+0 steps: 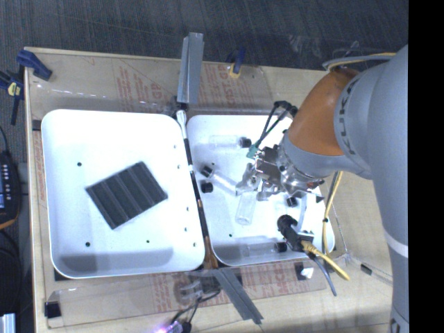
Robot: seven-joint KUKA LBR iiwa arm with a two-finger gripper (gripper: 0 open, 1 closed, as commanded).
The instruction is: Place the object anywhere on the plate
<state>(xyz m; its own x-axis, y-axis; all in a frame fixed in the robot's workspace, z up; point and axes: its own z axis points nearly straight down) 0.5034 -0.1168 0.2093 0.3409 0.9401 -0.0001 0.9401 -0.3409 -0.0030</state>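
plate [127, 193]: dark, ridged, lying askew in the left bin [62, 127].
object [244, 207]: seemingly a clear tube in the right bin [201, 134], hard to make out against the white.
gripper [254, 179]: over the right bin; jaw state cannot be told.
object to jaws: just near of the gripper, apparently not held.
step: probably grasping; best to centre over the tube and close across its narrow width.

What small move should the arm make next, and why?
Probably ease the gripper toward the clear tube lying just beside it in the right bin: I can't see anything gripped yet, and the dark ridged plate sits in the left bin.
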